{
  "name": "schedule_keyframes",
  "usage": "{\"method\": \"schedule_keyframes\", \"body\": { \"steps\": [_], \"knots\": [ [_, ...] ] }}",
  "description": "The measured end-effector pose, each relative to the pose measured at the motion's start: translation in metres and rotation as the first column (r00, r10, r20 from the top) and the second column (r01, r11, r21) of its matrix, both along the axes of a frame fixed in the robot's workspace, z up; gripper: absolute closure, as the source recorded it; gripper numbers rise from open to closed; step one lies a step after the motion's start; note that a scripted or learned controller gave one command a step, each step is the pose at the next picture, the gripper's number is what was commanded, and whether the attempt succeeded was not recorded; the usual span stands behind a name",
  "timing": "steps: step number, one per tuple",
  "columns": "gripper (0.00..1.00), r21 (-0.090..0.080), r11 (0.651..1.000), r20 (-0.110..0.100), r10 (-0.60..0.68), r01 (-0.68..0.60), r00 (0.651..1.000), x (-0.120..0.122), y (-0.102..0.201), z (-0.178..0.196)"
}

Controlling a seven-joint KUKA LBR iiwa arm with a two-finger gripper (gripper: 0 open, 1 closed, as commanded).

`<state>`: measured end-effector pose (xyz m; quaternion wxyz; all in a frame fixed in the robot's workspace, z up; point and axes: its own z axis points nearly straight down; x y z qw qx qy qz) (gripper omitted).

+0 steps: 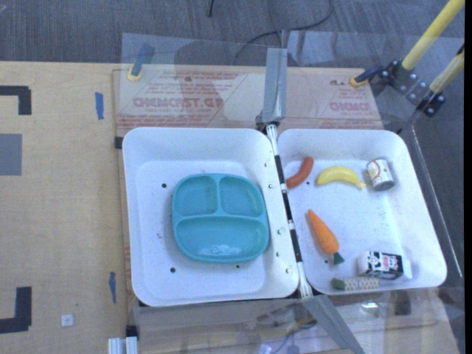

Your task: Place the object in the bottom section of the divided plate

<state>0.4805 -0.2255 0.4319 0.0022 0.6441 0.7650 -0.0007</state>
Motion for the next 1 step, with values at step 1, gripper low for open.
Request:
{"method": "schedule_keyframes", "body": {
  "steps": [1],
  "knots": [
    [1.00,-0.004,1.000,0.003,0.001,-0.001,1.000,0.0020,-0.0008,0.0101]
  ]
}}
